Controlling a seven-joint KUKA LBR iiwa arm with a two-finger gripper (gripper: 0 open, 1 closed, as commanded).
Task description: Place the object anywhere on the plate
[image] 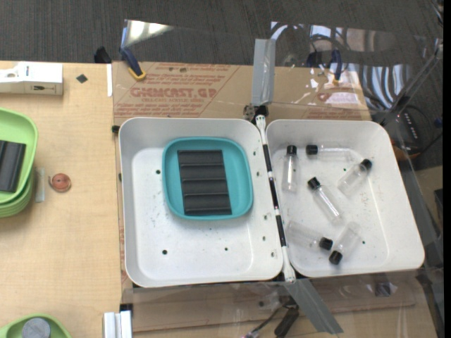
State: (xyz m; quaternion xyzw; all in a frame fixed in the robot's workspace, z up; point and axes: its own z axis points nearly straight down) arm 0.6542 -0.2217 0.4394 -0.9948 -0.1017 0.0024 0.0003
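Observation:
A teal square plate (208, 178) with a dark ribbed insert lies in the left white bin (148, 252). Several clear vials with black caps lie scattered in the right white bin (394, 245): one near the top (290, 166), one horizontal at the top (325, 149), one at the upper right (356, 174), one in the middle (324, 197), and two near the bottom (310, 236) (345, 243).
A cardboard sheet (183, 90) stands behind the bins under clear plastic guards. On the wooden bench to the left are a green tray (21, 153), a small brown disc (60, 182) and a white box (32, 78).

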